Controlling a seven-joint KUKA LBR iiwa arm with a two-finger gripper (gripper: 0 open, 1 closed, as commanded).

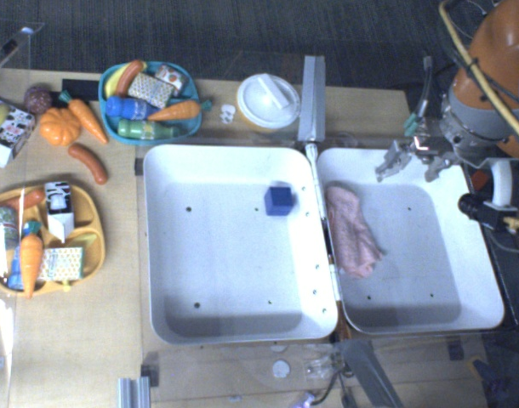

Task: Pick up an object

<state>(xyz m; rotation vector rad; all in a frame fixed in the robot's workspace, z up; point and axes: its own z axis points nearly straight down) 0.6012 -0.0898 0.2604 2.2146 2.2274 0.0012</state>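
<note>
Pink cloth [353, 232] lies in the right bin [472, 313], below-left of the tool [410, 161].

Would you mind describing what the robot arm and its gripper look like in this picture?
The arm is grey metal with a rounded orange band above the wrist. A yellowish cable and a dark one loop over the orange part. Below it sits a grey metallic wrist block with small fittings, and the gripper ends in slim, silvery metal fingers. A white cylindrical part and black fittings sit beside the arm.
</note>
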